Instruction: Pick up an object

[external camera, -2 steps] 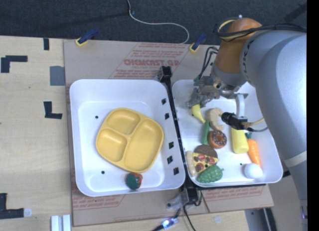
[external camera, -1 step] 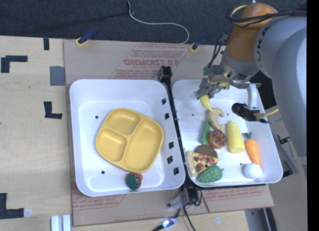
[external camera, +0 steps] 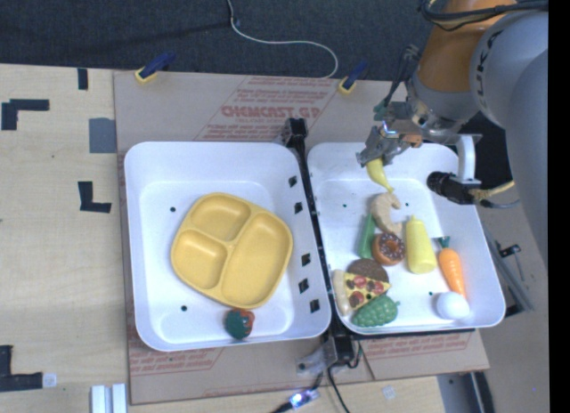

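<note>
My gripper (external camera: 378, 158) hangs over the back left part of the right bin (external camera: 472, 224). It is shut on a small yellow banana (external camera: 378, 174), which dangles from its fingers above the bin floor. Below it in the same bin lie a beige piece (external camera: 386, 211), a green pod (external camera: 367, 235), a round donut (external camera: 389, 247), a yellow corn cob (external camera: 419, 244), a carrot (external camera: 451, 269), a white egg (external camera: 451, 305), a pizza slice (external camera: 359, 292) and a green bunch of grapes (external camera: 376, 311).
The left bin (external camera: 151, 180) holds a yellow divided plate (external camera: 233, 249) and a small red and green ball (external camera: 238, 322) near its front wall. A black divider (external camera: 305, 215) runs between the bins. The arm's body fills the upper right.
</note>
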Robot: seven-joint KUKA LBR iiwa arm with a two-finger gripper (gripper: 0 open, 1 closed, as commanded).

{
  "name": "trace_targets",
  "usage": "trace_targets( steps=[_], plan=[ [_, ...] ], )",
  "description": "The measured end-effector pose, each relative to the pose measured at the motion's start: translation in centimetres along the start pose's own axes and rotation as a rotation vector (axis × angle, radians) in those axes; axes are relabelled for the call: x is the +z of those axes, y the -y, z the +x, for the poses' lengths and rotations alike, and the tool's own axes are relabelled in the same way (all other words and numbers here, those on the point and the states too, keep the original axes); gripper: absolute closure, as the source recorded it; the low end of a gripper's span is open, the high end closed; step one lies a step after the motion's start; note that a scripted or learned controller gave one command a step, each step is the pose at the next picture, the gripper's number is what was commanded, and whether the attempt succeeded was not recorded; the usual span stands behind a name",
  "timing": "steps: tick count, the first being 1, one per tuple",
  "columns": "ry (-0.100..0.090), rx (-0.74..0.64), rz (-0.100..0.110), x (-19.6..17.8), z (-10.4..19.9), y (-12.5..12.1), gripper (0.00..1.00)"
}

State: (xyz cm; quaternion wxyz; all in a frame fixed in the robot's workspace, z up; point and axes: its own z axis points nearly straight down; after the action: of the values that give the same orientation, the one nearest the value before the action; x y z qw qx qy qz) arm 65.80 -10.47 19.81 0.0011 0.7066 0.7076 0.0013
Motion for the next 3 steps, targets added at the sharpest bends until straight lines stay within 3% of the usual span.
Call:
trace_targets(
  steps=[1,3],
  plan=[
    [0.0,0.0,0.002,-2.8,0.1,-0.1,1.0],
    [0.0,0.001,0.009,-1.5,3.5,9.3,1.0]
  ],
)
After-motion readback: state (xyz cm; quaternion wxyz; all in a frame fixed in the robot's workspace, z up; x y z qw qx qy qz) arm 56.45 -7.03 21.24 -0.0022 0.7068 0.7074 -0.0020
